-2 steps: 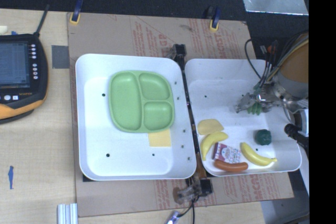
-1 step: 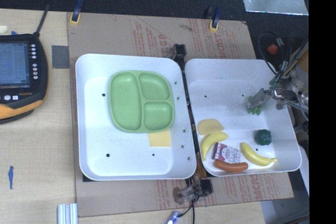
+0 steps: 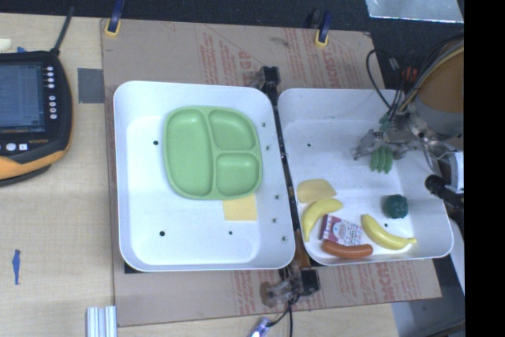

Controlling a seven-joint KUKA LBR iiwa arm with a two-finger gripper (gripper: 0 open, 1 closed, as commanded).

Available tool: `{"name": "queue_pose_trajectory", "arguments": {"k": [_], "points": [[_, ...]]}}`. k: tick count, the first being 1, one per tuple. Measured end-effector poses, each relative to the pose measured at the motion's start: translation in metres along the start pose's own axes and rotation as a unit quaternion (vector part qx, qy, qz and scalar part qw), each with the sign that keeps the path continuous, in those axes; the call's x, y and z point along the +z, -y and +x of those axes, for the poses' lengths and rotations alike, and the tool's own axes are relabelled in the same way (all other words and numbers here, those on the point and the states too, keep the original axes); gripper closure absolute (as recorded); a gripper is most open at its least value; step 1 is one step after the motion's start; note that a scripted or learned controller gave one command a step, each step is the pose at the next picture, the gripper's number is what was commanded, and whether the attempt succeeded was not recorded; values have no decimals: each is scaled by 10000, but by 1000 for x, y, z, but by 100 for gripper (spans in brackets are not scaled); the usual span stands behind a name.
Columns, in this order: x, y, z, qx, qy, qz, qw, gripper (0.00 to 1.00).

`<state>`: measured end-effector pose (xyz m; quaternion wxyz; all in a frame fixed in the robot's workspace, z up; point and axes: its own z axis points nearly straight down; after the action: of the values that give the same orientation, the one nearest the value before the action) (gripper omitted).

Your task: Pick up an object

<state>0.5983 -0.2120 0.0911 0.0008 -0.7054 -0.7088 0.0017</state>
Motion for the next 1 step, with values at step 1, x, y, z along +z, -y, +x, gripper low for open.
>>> {"name": "queue_pose_trajectory", "arguments": {"k": [1], "points": [[-97, 14, -1, 13, -1, -16, 10000, 0]]}}
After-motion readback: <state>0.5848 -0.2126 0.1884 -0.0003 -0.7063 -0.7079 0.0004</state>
